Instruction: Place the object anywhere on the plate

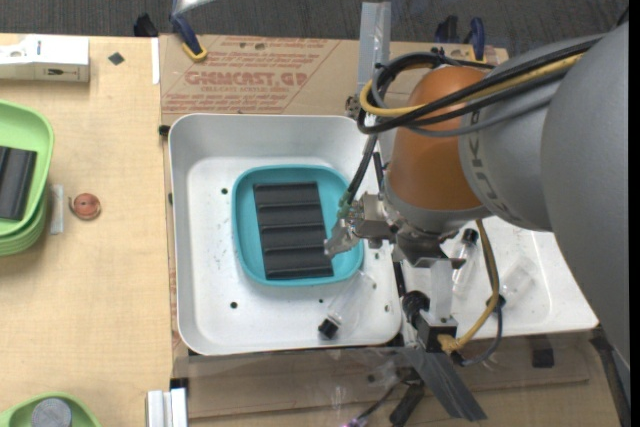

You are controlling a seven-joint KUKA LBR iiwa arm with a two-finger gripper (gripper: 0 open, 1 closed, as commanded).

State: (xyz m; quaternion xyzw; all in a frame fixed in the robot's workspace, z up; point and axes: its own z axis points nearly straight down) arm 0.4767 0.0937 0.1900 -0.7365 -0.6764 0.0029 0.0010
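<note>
Left edge of the wooden desk [100, 315]: green plastic tray [25, 177]. The brown cardboard sheet [250, 75] reads something like "GEMCAST", blurry. In the white bin [190, 245], a black ribbed rectangular block [290, 227] lies on the teal square plate [248, 225]. Gripper [342, 237] sits at the plate's right rim.

The light wooden bench [100, 315] is bearing a white bin [200, 315] with a second white bin [560, 300] beside it, a printed cardboard sheet [250, 75] behind, a green tray [25, 175] at left, and a small white box [42, 58].
</note>
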